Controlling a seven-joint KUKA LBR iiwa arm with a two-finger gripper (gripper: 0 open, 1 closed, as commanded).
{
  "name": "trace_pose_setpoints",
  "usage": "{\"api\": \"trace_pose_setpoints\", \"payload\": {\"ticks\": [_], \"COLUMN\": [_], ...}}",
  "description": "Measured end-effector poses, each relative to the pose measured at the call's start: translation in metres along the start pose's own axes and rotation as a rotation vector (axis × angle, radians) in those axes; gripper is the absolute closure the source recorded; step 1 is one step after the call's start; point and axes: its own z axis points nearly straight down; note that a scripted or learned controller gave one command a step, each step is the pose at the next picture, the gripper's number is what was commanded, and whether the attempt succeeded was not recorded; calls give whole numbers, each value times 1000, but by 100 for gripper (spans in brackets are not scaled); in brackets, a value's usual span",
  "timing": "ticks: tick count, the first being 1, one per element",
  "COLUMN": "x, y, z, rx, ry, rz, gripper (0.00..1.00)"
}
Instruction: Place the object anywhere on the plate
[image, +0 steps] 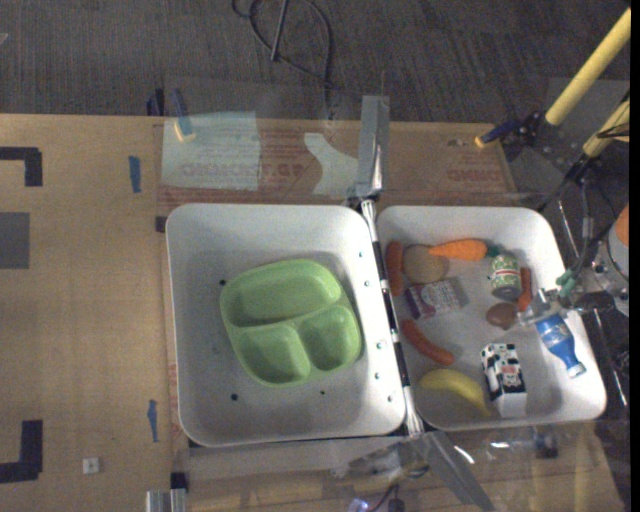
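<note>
The gripper (560, 292), whose grip I cannot tell, sits at the right bin's (580, 405) right rim beside the bottle (558, 343), so picking seems in hand; next, carry it left to the plate (290, 322).

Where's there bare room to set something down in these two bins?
Left bin: bare floor all around the green plate, and its three compartments. Right bin: crowded with a carrot, banana and bottle.
</note>
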Motion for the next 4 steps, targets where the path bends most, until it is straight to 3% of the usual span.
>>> {"api": "trace_pose_setpoints", "payload": {"ticks": [1, 2, 3, 4], "x": [60, 70, 77, 52], "y": [66, 130, 118, 110], "z": [-59, 2, -1, -21], "rx": [-2, -2, 1, -3], "ry": [-2, -1, 1, -3], "rz": [-359, -469, -645, -696], "gripper": [100, 100, 100, 100]}}
